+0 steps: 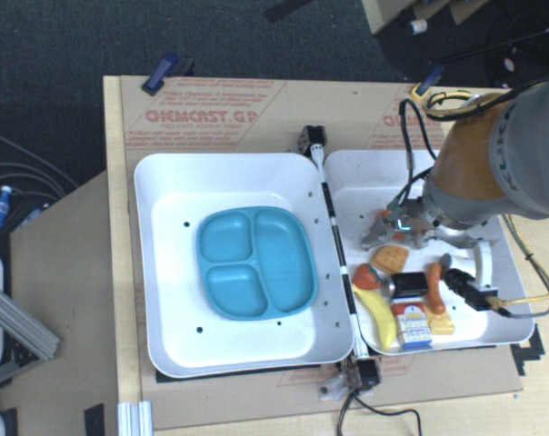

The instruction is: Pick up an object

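Banana [378, 314] long axis toward view's lower right.

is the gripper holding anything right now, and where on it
It cannot be told. The gripper is low in the right bin, just above the waffle-like piece and the banana, but the wrist hides any hold.

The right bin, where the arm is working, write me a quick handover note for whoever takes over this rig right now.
Gripper: low in the right bin, near its back left part; open or shut cannot be told, and nothing is seen held.
Things: banana, waffle and carrot lie in the right bin's front half, with other small items. The blue divided plate sits in the left bin.
Done: the arm has reached into the bin.
Left: grasp one object and lift it.
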Motion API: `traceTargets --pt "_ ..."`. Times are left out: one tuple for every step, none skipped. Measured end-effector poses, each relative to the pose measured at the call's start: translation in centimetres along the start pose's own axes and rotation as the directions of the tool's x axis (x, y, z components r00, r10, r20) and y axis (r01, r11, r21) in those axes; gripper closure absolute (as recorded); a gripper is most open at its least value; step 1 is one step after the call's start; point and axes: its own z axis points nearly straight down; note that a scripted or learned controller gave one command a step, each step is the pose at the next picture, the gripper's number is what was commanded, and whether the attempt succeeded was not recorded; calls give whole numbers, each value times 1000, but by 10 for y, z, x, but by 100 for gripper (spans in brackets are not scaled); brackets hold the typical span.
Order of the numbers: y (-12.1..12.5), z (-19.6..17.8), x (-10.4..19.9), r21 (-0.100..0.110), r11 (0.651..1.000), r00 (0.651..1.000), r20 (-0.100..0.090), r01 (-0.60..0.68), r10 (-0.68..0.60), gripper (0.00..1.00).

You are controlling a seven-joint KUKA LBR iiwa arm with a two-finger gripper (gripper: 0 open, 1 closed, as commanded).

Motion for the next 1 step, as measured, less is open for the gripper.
traceTargets --pt "1 -10 0 -3 1000 1000 0 -1 1 100"
